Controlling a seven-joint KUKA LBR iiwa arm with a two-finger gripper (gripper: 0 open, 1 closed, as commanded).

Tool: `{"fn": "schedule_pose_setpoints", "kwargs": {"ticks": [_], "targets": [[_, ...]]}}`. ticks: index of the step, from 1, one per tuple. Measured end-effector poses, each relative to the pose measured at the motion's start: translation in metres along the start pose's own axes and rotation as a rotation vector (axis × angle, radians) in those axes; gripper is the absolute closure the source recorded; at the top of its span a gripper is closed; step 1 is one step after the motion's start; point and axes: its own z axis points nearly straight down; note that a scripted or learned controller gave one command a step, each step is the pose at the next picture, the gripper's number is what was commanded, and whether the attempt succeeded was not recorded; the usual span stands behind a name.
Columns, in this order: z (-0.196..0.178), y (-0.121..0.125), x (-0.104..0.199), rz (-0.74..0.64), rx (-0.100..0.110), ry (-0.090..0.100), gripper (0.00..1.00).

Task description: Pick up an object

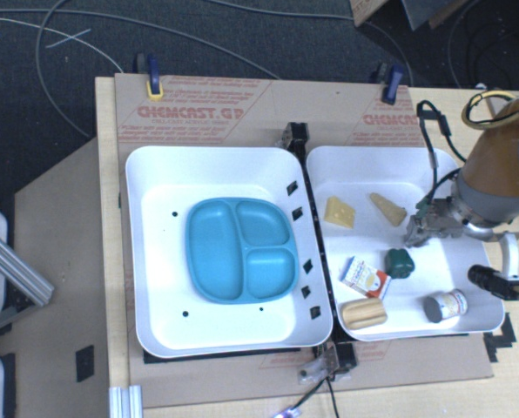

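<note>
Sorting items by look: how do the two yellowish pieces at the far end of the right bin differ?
The left piece is squarish and pale yellow; the right piece is a narrower, tanner wedge. The left piece lies clear of the gripper, the right piece beside it. Both lie flat in the right bin.

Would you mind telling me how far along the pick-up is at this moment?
Done: the arm has reached into the right bin, with the gripper low among the items. In hand: nothing visibly lifted; the green object, red-and-white carton and tan wedge all lie on the bin floor. Left: closing on one object and raising it.
</note>
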Motion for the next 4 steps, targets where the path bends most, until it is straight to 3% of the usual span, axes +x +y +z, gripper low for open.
{"fn": "schedule_pose_setpoints", "kwargs": {"ticks": [1,2,3,4], "targets": [[-0.046,0.008,0.000,-0.001,-0.005,-0.003,1.00],[-0.103,0.000,0.004,-0.001,-0.005,-0.003,1.00],[-0.124,0.001,0.004,-0.001,-0.003,-0.002,1.00],[-0.135,-0.003,0.056,-0.004,0.001,0.001,1.00]]}}
